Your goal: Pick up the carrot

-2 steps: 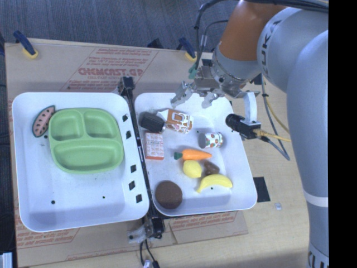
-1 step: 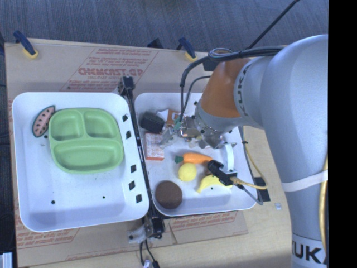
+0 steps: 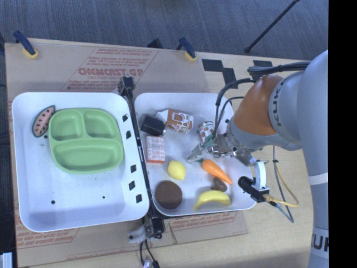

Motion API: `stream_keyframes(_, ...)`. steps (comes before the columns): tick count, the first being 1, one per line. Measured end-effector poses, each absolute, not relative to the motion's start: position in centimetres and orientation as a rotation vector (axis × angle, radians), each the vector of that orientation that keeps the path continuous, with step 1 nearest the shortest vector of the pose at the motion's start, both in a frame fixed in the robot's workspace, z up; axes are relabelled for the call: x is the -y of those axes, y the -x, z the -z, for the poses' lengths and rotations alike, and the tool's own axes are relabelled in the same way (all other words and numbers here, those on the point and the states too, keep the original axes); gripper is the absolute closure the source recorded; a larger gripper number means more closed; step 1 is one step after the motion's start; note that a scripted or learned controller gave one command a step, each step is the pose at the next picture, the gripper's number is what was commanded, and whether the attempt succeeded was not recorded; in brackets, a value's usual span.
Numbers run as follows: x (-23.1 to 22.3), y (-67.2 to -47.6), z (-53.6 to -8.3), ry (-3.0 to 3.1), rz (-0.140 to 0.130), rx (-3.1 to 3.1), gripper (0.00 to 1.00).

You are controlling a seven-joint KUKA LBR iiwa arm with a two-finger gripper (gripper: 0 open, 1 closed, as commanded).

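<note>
Standing over the bench: the arm reaches in from the right, down into the right bin.
Gripper: the gripper sits low in that bin, its metal tips pointing left; from where I stand I cannot tell whether the fingers are spread or closed.
Carrot from gripper: the carrot lies just below and slightly right of the tips, very near, perhaps touching at its thick end.
Long axis: slanted, thick end up-left, thin tip down-right.
Carrot's place: right half of the right bin, above the banana, right of the lemon.
Carrot's look: bright orange, smooth, tapered, small.
Judgement: a short drop toward the carrot's middle seems needed.
</note>
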State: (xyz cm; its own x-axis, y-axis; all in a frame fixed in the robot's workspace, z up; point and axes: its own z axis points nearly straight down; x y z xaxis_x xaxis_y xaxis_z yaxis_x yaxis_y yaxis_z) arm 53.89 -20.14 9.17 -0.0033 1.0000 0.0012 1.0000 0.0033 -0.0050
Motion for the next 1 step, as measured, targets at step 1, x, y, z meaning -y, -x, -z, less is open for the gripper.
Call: stream_keyframes(1,21.08,-50.25,-9.16,2.211,-0.003,2.226,0.00)
